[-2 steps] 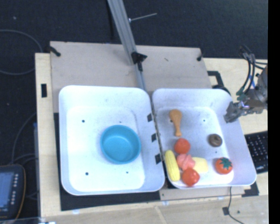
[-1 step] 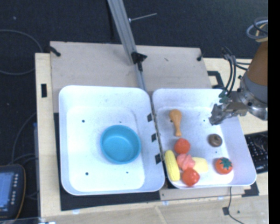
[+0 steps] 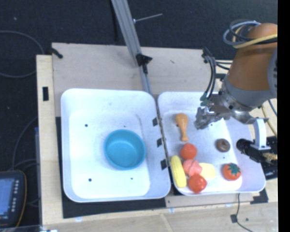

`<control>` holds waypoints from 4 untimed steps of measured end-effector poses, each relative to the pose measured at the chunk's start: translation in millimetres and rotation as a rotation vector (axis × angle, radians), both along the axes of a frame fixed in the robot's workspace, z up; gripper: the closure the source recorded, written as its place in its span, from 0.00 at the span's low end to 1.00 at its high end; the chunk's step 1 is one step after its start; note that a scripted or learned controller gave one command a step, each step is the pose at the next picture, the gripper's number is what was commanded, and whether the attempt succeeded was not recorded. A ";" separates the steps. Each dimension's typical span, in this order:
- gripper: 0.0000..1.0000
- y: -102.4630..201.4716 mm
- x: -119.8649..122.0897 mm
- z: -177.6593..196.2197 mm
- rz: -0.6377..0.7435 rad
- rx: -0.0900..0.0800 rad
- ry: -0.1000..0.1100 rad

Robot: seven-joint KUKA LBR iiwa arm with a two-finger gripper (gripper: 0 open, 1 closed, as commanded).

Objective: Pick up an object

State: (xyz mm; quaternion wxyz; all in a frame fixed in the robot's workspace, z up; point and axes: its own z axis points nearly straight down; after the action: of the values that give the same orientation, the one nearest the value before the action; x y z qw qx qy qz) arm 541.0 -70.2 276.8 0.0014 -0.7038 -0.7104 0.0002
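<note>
My gripper (image 3: 201, 122) hangs over the upper middle of the right bin (image 3: 193, 100), just right of an orange-tan drumstick (image 3: 182, 125). Nothing shows between its tips. Lower in that bin lie a red tomato (image 3: 188, 152), a yellow corn cob (image 3: 178, 171), a pink piece (image 3: 192, 167), a pale yellow piece (image 3: 208, 170), a second red tomato (image 3: 197, 183), a brown round piece (image 3: 223, 145) and a red strawberry with a green top (image 3: 231, 171).
The left bin (image 3: 77, 105) holds a blue bowl (image 3: 124, 149) near its middle. A grey metal bar (image 3: 130, 37) slants down from the top to the gap between the bins. A dark screen device (image 3: 5, 197) sits at the lower left.
</note>
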 end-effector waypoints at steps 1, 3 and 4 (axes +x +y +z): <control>1.00 58.5 14.4 -6.0 -0.001 -0.002 -0.006; 1.00 152.7 20.3 -26.3 -0.002 -0.002 0.007; 1.00 156.0 30.9 -40.3 -0.002 -0.003 0.008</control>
State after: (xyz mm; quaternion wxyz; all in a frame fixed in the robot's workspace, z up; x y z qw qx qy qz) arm 571.9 85.8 236.5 0.0030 -0.7047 -0.7095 0.0041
